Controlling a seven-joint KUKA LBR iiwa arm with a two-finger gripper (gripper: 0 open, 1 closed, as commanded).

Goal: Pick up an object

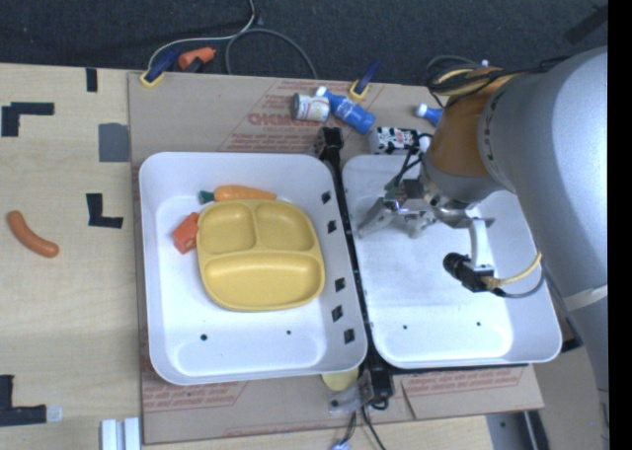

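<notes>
A yellow divided plate [259, 253] lies in the left bin [163, 344]. Behind it rests an orange toy carrot [244, 193] with a green top, and a small red-orange piece [186, 232] leans against the plate's left edge. My gripper [392, 225] hangs low over the upper left part of the right bin [444, 344]. Its two metal fingers [370, 220] are spread open with nothing between them. The grey arm with its orange band [462, 142] covers the right bin's far right side.
A black divider [346, 251] runs between the two bins. Small bottles [336, 109] and an orange clamp [196, 57] lie on the cardboard behind the bins. A toy sausage [32, 234] lies on the bench at far left.
</notes>
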